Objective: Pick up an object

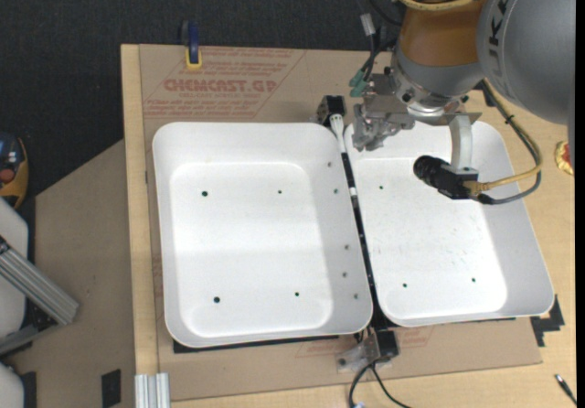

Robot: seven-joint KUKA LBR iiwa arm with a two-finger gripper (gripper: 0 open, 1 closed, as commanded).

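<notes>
My gripper hangs at the far left corner of the right white bin, close to the ridge where the two bins meet. Above it, the orange band and grey body of the arm cover the bin's far edge. A black fitting with a yellow cable sticks out from the wrist over the right bin's floor. I see no loose object between the gripper's parts. The left white bin shows just small dark dots on its floor.
Both bins rest on a brown board printed with red lettering, with a blue clamp at its far edge. A small black block sits at the bins' far junction, and a connector with wires at the near junction.
</notes>
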